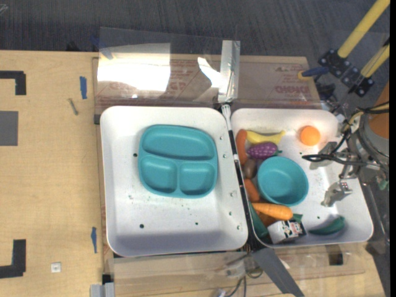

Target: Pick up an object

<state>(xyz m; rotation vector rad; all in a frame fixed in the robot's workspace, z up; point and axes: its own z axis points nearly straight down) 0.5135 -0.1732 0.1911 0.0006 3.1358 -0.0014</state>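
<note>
The right bin [359, 228] holds several toy foods around a teal bowl [283, 180]. An orange ball [309, 135] lies at the back. A yellow banana [266, 136] and purple grapes [262, 150] sit behind the bowl. One carrot [272, 211] lies in front of the bowl, with a small black-and-white carton [288, 229] and a dark green vegetable [328, 226] near the front wall. My gripper [337, 193] hangs low over the bin's bare floor, right of the bowl and just behind the green vegetable. Its wrist and cables sit above it.
The left bin [117, 228] carries a teal divided plate [177, 160]. More carrots [241, 142] line the right bin's left wall. A clear plastic sheet and a metal post [229, 73] stand behind the bins. Yellow-handled clamps [346, 67] sit at the back right.
</note>
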